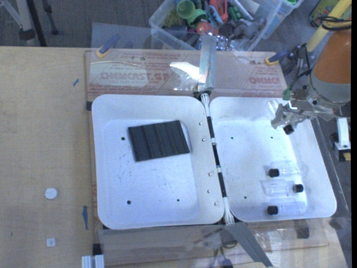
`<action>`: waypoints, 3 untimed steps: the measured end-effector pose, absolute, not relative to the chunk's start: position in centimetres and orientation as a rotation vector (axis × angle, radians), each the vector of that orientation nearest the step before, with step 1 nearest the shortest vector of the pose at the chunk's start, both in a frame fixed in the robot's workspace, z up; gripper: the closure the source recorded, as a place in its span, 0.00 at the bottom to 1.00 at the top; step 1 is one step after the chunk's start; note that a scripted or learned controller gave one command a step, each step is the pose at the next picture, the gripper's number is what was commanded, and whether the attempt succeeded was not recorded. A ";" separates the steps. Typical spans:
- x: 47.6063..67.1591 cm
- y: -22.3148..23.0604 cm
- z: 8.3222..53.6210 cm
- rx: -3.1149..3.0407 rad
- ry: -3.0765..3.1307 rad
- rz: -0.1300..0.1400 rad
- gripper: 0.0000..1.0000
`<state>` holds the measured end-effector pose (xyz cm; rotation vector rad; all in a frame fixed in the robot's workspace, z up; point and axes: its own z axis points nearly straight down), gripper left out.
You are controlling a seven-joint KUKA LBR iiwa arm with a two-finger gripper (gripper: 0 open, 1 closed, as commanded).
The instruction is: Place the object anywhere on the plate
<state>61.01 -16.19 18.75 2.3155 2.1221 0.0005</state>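
Nearest you, right of the dark ribbed plate [159,140] and closer to the front edge of the tabletop [39,121], three clear vials with black caps lie on their sides in the front right corner of the right bin [245,149]. They are the front vial [283,209], the middle vial [285,189] just behind it and the back vial [281,172] behind that, all close together and well apart from the plate. On the bare tabletop, left of the plate and nearer you, you can see a small white disc [51,193]. The plate itself lies flat in the left bin [111,205], slightly skewed and towards that bin's far side, with nothing on it. Further right of the plate and a little beyond it, the hand [287,119] hangs over the far right part of the right bin, well apart from the vials. You cannot tell whether the hand is open or closed, and a small dark shape at its tip is too unclear to name. The arm [334,60] rises behind it, with its orange band. Beyond the plate a clear sheet [145,77] lies along the bins' far edge, and further still stands a clear tub [223,10] of coloured toys.
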 end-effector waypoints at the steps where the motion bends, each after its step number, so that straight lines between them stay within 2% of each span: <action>1: 56.3 -19.2 8.7 2.585 1.784 0.004 1.00; 2: 49.0 -18.4 8.7 2.690 1.622 0.004 1.00; 3: 48.3 -20.9 8.7 2.745 1.536 0.014 1.00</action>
